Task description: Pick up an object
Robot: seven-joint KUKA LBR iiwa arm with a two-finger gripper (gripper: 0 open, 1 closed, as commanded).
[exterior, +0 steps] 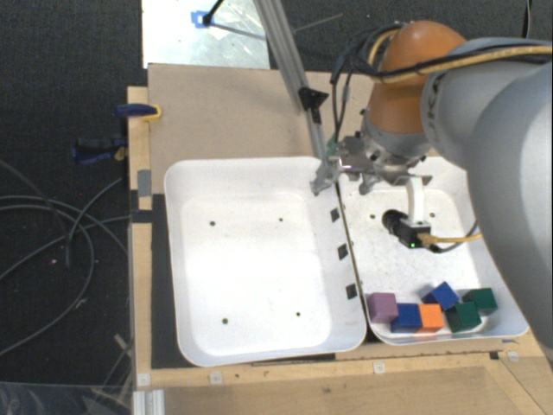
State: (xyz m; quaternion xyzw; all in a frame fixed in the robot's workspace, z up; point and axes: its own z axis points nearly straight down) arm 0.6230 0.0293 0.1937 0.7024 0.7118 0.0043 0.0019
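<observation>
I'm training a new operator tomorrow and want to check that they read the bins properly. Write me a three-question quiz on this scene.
1. True or false: the orange block lies in the right bin.
2. Which block lies nearest the left bin?
A. purple block
B. green block
C. orange block
3. How many blue blocks lie in the right bin?

Key:
1. True.
2. A.
3. Two.
</observation>
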